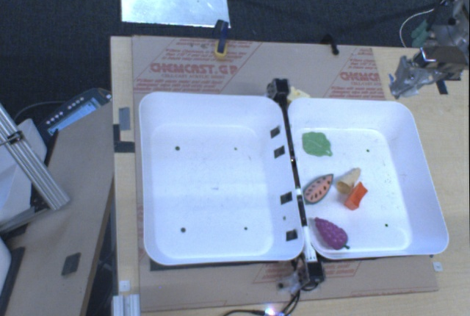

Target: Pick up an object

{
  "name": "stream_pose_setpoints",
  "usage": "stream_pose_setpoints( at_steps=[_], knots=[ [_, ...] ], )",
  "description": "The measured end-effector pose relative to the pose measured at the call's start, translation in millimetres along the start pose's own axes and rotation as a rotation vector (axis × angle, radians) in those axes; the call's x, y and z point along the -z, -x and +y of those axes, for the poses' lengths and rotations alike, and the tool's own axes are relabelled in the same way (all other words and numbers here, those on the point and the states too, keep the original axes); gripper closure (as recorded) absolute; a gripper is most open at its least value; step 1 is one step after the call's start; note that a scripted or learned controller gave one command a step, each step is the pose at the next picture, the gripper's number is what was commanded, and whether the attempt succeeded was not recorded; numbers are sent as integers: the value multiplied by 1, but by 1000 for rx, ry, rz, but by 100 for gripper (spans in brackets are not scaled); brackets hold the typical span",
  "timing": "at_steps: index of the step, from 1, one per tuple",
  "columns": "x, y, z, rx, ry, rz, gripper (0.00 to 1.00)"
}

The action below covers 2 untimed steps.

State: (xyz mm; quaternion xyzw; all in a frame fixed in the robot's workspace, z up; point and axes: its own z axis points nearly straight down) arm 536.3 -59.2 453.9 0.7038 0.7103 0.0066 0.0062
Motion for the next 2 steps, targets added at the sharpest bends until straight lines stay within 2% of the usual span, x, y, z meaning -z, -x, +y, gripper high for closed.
stream_pose_setpoints(
  at_steps=[1, 2],
  knots=[
    [-63, -17, -14, -4, -20, 0, 100],
    [-5, -43, 48, -2, -7, -1, 100]
  ],
)
